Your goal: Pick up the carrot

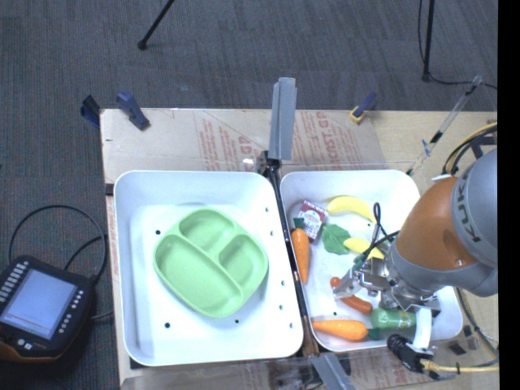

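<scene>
Where claw hovers, carrot below-left.

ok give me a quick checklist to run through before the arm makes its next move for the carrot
1. Carrot located: ok, one carrot lies along the right bin's left wall.
2. Only one candidate: not ok, a second carrot lies near the front edge.
3. Tool over a carrot: not ok, it sits between both.
4. Tool grip state: cannot tell.
5. Clutter: not ok, banana and green leaf are nearby.
</scene>
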